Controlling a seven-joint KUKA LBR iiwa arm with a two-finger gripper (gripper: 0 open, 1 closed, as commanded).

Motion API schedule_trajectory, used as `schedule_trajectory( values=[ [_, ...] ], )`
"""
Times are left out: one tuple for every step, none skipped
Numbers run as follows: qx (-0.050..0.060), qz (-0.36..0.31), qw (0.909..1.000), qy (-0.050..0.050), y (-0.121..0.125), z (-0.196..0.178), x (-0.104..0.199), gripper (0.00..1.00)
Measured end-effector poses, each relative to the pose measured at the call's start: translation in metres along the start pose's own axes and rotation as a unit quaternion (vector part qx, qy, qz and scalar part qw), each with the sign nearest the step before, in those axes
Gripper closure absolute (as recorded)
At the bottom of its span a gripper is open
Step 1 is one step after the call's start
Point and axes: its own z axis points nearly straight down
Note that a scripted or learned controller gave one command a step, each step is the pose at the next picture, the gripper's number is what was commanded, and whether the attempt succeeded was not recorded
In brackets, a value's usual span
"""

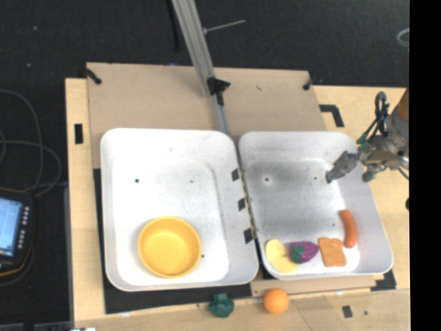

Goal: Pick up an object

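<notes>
Hovering: gripper (353,168) is hanging over the right bin (289,185), fingers spread, pinching nothing.
Lying: sausage (349,227) is resting near the front corner.

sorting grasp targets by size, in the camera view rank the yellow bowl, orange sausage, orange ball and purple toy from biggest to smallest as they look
1. yellow bowl, by far the largest
2. purple toy
3. orange sausage and orange ball: too close to rank; the sausage is longer but thinner, the ball rounder.
</notes>
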Motion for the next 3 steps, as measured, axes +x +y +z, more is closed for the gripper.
schedule_trajectory(
  values=[
    [0.0, 0.0, 1.0, 0.0, 0.0, 0.0, 0.0, 0.0],
    [0.003, 0.001, 1.0, 0.0, -0.004, 0.062, 0.002, 0.0],
    [0.002, 0.002, 1.0, 0.0, -0.002, 0.105, 0.004, 0.0]
  ],
)
